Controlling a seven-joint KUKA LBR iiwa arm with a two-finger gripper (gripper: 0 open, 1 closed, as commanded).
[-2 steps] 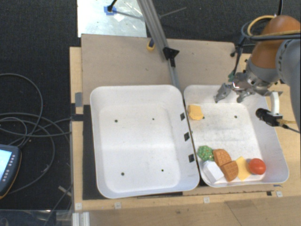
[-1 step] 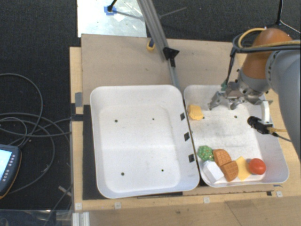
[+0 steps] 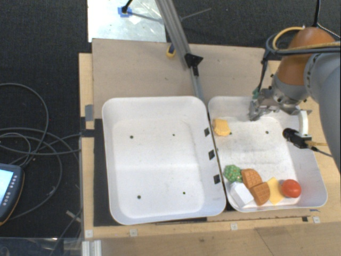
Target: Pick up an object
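Note:
The right bin (image 3: 266, 143) holds several toy foods. A small yellow piece (image 3: 221, 127) lies near its far left corner. Along the near edge sit a green broccoli-like piece (image 3: 232, 173), two brown bread-like pieces (image 3: 256, 184), a white block (image 3: 241, 194), a yellow wedge (image 3: 275, 190) and a red tomato (image 3: 291, 188). My gripper (image 3: 258, 111) hangs over the far edge of the right bin, to the right of the yellow piece and apart from it. Nothing shows between its fingers.
The left bin (image 3: 160, 159) lies beside the right one, with black clips (image 3: 211, 154) along the shared wall. A slanted metal pole (image 3: 178, 33) rises from the bench behind the bins. Cables and a tablet (image 3: 8, 188) lie on the floor at left.

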